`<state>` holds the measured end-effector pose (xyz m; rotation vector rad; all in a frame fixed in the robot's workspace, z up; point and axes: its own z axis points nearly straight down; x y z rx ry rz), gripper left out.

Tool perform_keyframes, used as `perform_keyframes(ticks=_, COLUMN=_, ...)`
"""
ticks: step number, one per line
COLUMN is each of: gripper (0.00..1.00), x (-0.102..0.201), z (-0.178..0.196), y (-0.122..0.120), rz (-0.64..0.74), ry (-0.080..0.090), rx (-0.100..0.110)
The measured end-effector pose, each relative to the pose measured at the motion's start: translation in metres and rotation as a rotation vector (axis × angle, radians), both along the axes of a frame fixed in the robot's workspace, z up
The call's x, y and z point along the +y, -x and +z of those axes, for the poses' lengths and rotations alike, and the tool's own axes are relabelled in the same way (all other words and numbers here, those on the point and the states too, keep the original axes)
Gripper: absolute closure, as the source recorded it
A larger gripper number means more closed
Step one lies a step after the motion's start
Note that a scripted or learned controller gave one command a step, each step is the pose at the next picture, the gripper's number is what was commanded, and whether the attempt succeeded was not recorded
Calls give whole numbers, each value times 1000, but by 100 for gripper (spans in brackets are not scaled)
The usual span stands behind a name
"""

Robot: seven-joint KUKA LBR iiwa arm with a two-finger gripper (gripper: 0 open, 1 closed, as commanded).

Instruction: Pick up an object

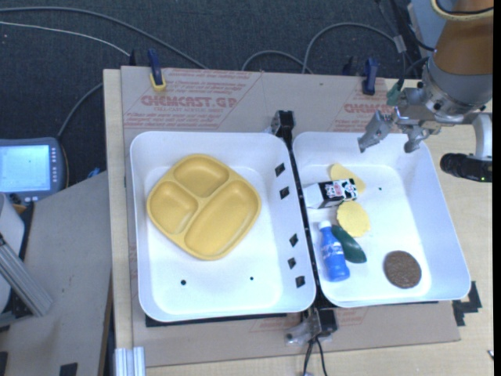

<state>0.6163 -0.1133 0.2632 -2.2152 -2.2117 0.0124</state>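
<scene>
My gripper hangs open above the back edge of the right bin, its two fingers spread apart with nothing between them. Below it in that bin lie a small black-and-white box, a pale yellow piece behind it, and a yellow round piece. A blue bottle lies near the bin's left wall, with a dark green object leaning against it. A brown round disc rests at the front right.
The left bin holds a yellow three-compartment plate. A black divider with clips runs between the bins. Blue clamps hold the board at the back. A small screen stands at far left.
</scene>
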Motion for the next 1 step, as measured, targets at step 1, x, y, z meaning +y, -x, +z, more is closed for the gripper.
perform_keyframes(ticks=1, gripper=0, x=0, z=7, y=-2, rz=2, ry=1, rx=-13)
